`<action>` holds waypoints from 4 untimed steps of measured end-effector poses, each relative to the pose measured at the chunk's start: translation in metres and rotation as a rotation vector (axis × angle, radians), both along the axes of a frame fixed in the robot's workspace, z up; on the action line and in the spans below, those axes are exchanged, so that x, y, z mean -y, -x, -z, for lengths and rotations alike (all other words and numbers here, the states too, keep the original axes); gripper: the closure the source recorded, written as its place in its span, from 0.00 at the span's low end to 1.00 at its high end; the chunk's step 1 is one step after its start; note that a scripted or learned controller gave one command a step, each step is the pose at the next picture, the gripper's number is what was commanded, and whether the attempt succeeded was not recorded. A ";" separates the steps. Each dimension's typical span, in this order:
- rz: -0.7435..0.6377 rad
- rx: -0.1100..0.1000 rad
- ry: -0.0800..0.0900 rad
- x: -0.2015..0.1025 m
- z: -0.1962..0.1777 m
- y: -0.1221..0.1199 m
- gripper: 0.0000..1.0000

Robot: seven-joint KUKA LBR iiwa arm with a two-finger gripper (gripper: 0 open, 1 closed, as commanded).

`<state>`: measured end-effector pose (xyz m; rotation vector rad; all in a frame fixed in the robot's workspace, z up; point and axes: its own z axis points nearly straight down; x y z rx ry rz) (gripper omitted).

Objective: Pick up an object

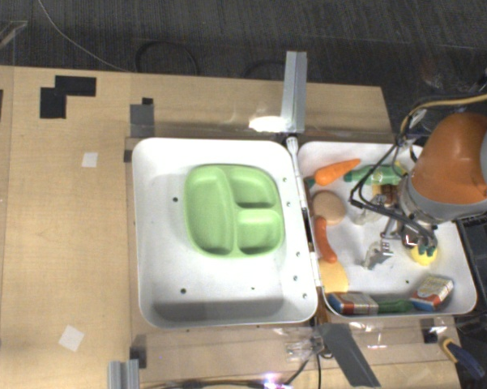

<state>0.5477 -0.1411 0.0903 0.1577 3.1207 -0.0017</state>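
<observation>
The gripper [378, 255] is hanging over the right bin [462, 294], its 2 fingers slightly apart and gripping nothing. A carrot [337, 172], egg [330, 207] and sausage [325, 241] are lying along the bin's left side.

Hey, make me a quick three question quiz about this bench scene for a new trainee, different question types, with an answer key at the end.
1. True or false: the green divided tray lies in the left bin.
2. Multiple choice: the gripper is above which bin? A) left bin B) right bin C) neither
3. Fill in: the carrot lies near the right bin's ____ edge in the camera view (top or bottom).

Key: 1 true; 2 B; 3 top.
</observation>
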 end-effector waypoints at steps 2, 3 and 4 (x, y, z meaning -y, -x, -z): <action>-0.328 0.010 0.008 -0.043 -0.002 0.049 0.00; -0.245 -0.001 0.006 -0.047 -0.001 0.045 0.00; -0.253 0.004 0.009 -0.050 -0.002 0.046 0.00</action>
